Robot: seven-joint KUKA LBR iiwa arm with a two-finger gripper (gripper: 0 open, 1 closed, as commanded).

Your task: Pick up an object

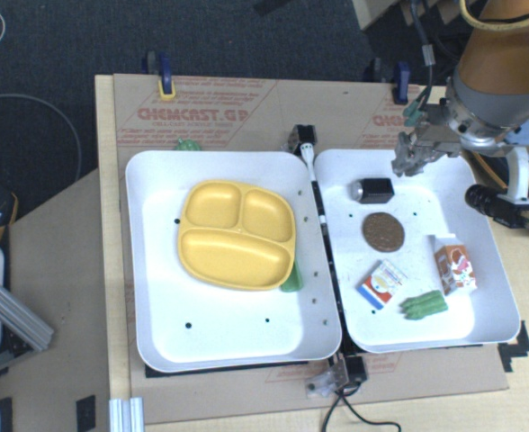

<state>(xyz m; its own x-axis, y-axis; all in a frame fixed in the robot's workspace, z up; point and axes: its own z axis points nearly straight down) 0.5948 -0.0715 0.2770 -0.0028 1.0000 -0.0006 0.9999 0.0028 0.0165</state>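
Note:
My gripper (412,163) hangs over the far edge of the right bin (489,322), with nothing seen in it. Just to its front left lies a small black and silver block (372,189). A brown round disc (383,231) rests in front of that. Nearer the front are a small white, red and blue carton (381,286), a green pod-shaped thing (424,305) and a red and white packet (455,268) at the right.
The left bin (156,313) bears a yellow divided plate (237,234), with a green scrap (291,282) peeking out at the plate's right front edge. A black fitting (303,139) sits at the far end of the seam between the bins.

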